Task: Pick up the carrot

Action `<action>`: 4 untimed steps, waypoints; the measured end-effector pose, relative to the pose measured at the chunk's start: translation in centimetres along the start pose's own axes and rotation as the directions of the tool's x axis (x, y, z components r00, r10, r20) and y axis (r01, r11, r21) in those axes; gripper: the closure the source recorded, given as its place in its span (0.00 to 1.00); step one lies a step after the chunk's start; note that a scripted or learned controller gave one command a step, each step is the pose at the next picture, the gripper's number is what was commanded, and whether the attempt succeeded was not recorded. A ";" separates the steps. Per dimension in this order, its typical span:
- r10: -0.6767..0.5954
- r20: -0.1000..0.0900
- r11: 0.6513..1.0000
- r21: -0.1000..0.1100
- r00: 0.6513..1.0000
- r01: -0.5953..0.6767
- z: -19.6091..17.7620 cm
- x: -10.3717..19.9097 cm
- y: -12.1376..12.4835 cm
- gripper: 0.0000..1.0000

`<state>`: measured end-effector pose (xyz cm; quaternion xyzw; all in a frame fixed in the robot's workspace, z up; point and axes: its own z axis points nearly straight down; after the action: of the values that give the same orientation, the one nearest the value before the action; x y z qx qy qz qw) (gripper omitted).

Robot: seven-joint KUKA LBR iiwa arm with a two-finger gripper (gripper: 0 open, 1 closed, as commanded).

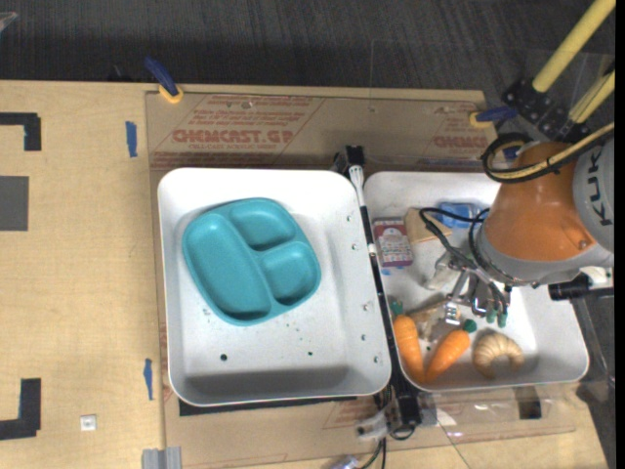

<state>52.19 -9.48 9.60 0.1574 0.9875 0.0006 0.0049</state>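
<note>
while the arm [537, 213] reaches down, its pincer [457, 313] hovers over the carrot [447, 352].

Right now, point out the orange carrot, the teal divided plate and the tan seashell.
orange carrot [444, 353], camera view, middle of its body.
teal divided plate [220, 262], camera view, floor of its big compartment.
tan seashell [498, 353], camera view, top of its shell.

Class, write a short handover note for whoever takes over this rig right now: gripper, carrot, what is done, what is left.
Gripper: low in the right bin, just above the carrots; its grip is too cluttered to judge.
Carrots: two lie at the bin's front wall, beside a shell-like thing.
Done: the arm is over the target area.
Left: grasp and lift a carrot.
Left bin holds a teal divided plate.
</note>
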 end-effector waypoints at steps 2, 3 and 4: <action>0.336 0.011 0.942 -0.005 0.942 -0.336 0.4 3.2 -1.6 0.00; 0.334 0.019 0.943 -0.010 0.943 -0.333 -0.7 2.9 -1.4 1.00; 0.334 0.018 0.943 -0.009 0.942 -0.334 -0.7 3.0 -1.4 0.00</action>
<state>48.93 -9.91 10.26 0.3223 0.9465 0.0031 0.0146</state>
